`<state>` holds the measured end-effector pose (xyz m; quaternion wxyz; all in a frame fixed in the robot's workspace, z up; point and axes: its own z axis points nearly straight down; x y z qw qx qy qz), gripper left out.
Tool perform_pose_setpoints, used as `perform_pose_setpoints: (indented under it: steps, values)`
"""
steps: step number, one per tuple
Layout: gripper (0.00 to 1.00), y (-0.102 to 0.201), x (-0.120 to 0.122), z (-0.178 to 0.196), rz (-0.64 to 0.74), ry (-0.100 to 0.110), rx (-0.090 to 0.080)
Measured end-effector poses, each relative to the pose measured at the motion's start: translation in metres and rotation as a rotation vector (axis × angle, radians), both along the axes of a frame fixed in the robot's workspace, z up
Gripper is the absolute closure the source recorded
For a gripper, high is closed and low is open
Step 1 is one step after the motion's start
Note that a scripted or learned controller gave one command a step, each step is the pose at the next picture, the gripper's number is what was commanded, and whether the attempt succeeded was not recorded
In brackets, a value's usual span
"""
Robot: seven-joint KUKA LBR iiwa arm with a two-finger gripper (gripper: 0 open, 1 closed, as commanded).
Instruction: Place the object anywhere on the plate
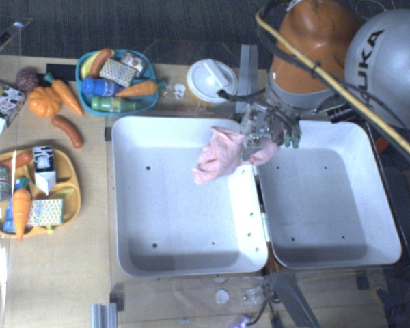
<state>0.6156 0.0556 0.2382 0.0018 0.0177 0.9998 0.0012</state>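
At the far left edge a small black-and-white patterned carton [5, 104] lay on the tan wooden bench top [89, 251]; beside it sat a dark purple round fruit [26, 80], a little orange toy pumpkin [44, 102], a loose orange toy carrot [70, 96] and a red toy sausage [68, 131]; below them an oval yellow plastic dish [70, 183] carried another carrot, a black-and-white box standing upright, a printed packet and other small toy foods too crowded to tell apart; further right, at the top, a round blue plastic bowl [86, 102] held a blue bottle, a carrot, a patterned packet and a green piece; a round white plastic plate [209, 79] rested on the bench just behind the bins, bare as far as could be seen.

The shallow white left bin [171, 217] held the crumpled pink cloth [219, 157], which draped over its upper right corner and across the rim shared with the shallow white right bin [328, 210]; the cloth's upper right folds rose to the two-finger gripper [268, 137] and appeared pinched between its closed fingers, the rest hanging down and left of them; the grey arm with its orange band [314, 26] reached in from the right, above the right bin; the cloth lay well short of the plate.
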Motion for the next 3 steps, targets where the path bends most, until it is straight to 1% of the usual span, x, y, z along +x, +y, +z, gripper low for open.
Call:
perform_pose_setpoints:
  steps: [1, 2, 3]
  values:
    - [1.0, 0.044, -0.017, -0.01, 0.04, 0.0, 0.0]
    - [1.0, 0.096, -0.028, -0.02, 0.04, -0.001, 0.0]
    - [1.0, 0.146, -0.042, -0.015, 0.042, -0.001, 0.001]
